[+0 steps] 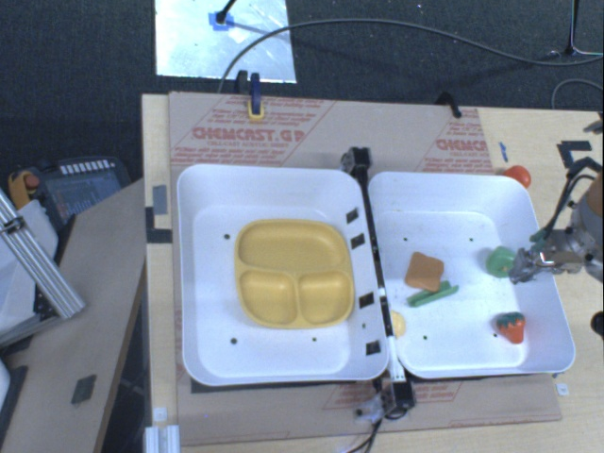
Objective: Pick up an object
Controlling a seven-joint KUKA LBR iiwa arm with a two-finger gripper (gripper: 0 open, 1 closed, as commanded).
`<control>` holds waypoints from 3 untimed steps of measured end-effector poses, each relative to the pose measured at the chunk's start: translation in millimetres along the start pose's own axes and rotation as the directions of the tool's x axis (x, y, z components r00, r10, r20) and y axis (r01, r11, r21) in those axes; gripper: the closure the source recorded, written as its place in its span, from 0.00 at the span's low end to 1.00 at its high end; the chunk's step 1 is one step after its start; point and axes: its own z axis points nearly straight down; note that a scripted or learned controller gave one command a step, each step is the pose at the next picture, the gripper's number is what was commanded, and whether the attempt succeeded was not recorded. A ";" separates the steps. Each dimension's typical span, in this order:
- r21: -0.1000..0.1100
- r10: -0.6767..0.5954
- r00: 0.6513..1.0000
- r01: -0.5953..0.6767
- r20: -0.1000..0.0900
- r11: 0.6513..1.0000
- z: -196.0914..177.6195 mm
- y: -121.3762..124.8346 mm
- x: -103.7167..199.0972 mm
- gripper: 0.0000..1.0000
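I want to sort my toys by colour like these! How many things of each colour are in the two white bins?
Yellow: 2, the divided plate and a small yellow piece at the divider
Green: 2, the ball by the pincer and the long pod
Brown: 1, the square piece
Red-orange: 1, the strawberry-like toy
Total: 6

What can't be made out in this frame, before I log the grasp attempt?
- Gripper, camera view: small and blurred, so open or shut is unclear.
- Green ball: the gripper covers its right side; contact can't be judged.
- Arm: cut off by the right edge.
- Pale yellow item: partly hidden by the divider between the bins.
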 end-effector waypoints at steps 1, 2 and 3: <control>0.001 -0.005 1.000 0.005 -0.002 1.000 -9.7 20.5 46.3 1.00; 0.001 -0.006 1.000 0.006 -0.002 1.000 -17.0 27.6 90.8 1.00; 0.003 -0.004 1.000 0.004 -0.002 1.000 -8.0 38.8 141.3 1.00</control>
